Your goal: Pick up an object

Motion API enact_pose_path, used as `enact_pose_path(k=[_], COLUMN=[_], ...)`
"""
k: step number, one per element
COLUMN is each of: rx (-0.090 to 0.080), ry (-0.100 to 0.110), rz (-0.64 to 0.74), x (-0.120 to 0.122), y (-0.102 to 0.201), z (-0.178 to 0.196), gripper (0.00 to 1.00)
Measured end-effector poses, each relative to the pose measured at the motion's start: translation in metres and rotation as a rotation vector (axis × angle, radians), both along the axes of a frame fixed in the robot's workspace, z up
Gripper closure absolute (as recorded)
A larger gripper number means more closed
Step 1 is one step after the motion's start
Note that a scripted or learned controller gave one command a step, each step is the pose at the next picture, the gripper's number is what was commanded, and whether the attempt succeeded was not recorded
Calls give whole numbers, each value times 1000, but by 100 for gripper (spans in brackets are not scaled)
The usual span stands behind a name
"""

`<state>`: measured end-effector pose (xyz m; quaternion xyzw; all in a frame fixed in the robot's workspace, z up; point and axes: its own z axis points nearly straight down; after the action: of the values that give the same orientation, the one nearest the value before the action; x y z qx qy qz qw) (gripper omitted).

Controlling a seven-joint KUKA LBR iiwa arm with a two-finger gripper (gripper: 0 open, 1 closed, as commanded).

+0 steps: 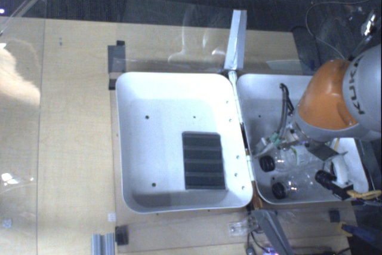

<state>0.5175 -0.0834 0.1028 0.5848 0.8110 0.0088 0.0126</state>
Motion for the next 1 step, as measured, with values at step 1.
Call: enact_pose_path(k=[1], rx=[4], ry=[17], rz=[-120], x=[5], y=[-5], z=[-13], gripper=[0])
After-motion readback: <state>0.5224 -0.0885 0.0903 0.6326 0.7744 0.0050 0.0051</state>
